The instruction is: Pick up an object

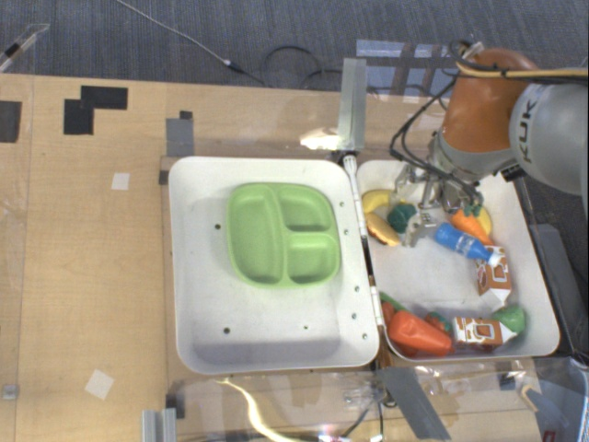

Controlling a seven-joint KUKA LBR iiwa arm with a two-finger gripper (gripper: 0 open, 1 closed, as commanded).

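My gripper (425, 221) reaches down into the right bin (543, 302) from the upper right, its metal fingers hanging over the bin's upper left part. Just left of the fingers lie a yellow banana (375, 201), a teal toy (401, 216) and a hot-dog-like piece (382, 232). A blue bottle (462, 241) and an orange carrot (472, 222) lie right of the fingers. I see nothing held between the fingers.
The left bin (193, 274) holds a green divided plate (282, 234). Along the right bin's front lie a red pepper (419, 334), a small carton (476, 332) and a green item (512, 318). Another carton (494, 274) sits by the right wall.
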